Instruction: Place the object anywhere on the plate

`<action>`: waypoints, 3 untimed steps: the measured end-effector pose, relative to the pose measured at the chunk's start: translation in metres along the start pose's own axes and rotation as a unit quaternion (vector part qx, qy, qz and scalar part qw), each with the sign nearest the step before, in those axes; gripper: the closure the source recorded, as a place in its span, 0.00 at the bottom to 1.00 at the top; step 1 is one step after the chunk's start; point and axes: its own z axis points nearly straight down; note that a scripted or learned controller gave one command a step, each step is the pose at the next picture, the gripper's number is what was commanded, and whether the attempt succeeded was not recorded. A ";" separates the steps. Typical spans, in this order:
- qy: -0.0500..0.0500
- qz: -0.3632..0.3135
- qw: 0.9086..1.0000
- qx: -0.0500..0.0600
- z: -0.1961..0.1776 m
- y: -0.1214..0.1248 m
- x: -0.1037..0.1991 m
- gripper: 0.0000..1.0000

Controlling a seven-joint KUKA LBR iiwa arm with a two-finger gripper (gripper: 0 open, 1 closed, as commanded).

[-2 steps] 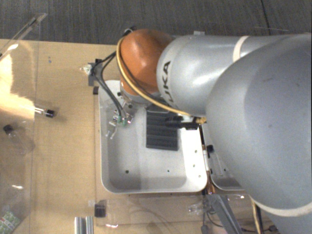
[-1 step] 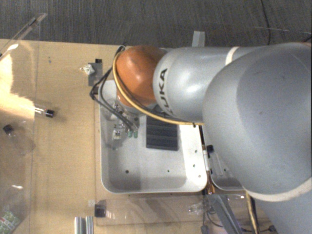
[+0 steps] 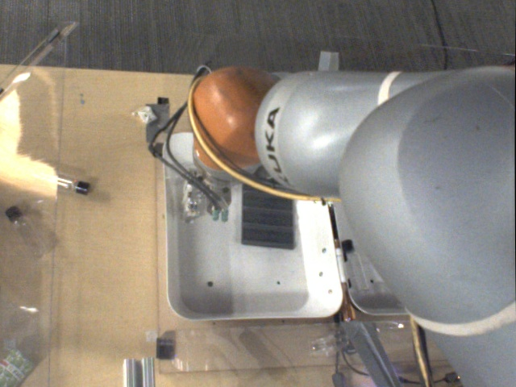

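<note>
My gripper hangs low over the far left corner of the left white bin, under the orange band of the arm. A dark ribbed rectangular plate lies flat on the bin floor just right of the gripper, its far edge hidden by the arm. I see no loose object in the gripper; the part beneath it is small and blurred. The big grey arm covers the upper part of both bins.
A sliver of the right bin shows under the arm. The wooden bench lies to the left, with a small black cap, a black block by the near rim and a clear plastic sheet.
</note>
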 end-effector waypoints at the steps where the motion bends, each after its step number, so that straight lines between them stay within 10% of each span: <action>1: 0.007 -0.287 0.958 0.002 0.016 -0.017 -0.055 1.00; 2: 0.010 -0.455 0.890 0.000 -0.043 -0.008 -0.068 1.00; 3: 0.009 -0.613 0.790 -0.002 0.017 -0.036 -0.069 1.00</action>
